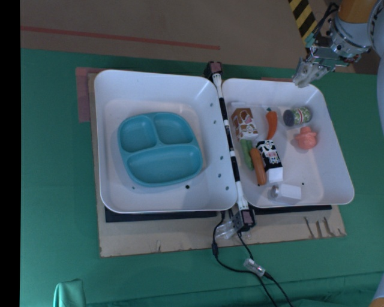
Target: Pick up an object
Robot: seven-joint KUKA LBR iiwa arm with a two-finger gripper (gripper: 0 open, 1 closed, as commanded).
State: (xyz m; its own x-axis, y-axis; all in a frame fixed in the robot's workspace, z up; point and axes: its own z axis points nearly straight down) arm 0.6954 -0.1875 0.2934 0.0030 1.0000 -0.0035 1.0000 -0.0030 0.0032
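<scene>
Left bin [120, 90], glossy teal divided plate [159, 148], right bin [333, 174], small toys.

The arm [360, 15] is reaching in from the upper right corner, its orange band sitting above the wrist. The gripper [305, 77] is pointing down and to the left, its fingers [300, 76] hanging close together with nothing showing between them.

Teal divided plate [159, 148], left bin [120, 90]
</scene>
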